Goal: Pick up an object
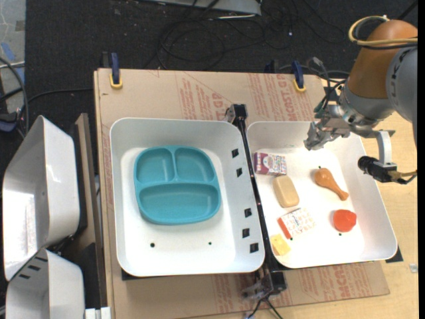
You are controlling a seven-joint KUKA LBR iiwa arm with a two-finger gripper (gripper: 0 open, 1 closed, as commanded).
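Left bin (pixel 126 198) carries the teal divided plate (pixel 177 184), and I'm over the right bin (pixel 372 231), my gripper (pixel 317 140) hovering at its back edge with nothing between the fingers; open or shut, I can't tell. Ahead: the drumstick (pixel 330 182), well clear of me mid-bin, long axis slanting, fat end upper left, thin end lower right. Then tan block (pixel 287 192), red piece (pixel 344 220)

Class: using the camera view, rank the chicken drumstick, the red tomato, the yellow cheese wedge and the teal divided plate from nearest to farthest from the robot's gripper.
Measured from the gripper:
1. Chicken drumstick, just below it in the right bin.
2. Red tomato, lower right of that bin.
3. Yellow cheese wedge, that bin's bottom left corner.
4. Teal divided plate, in the left bin.
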